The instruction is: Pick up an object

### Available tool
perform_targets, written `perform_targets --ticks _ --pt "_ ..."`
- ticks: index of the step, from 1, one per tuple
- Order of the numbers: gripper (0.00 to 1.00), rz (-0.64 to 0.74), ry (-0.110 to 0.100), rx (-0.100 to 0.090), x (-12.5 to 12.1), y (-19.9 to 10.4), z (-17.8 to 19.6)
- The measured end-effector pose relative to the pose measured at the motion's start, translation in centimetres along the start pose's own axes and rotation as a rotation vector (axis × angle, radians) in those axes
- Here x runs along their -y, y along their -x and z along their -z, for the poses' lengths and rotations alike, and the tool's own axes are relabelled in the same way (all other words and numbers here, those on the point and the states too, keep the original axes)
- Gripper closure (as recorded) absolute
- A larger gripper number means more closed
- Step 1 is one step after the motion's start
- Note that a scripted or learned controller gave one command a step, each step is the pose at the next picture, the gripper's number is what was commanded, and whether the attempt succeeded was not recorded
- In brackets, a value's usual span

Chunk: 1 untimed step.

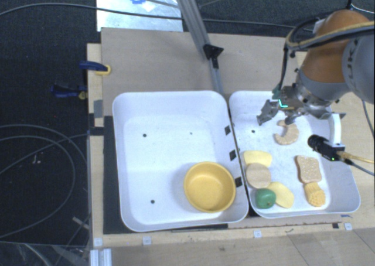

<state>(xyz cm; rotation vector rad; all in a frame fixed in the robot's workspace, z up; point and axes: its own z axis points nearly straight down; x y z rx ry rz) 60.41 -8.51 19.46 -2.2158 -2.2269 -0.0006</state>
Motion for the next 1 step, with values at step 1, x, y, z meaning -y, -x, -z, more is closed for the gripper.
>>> perform_targets --ticks 1 --pt "0.00 0.000 0.001 0.000 -0.05 0.01 0.05"
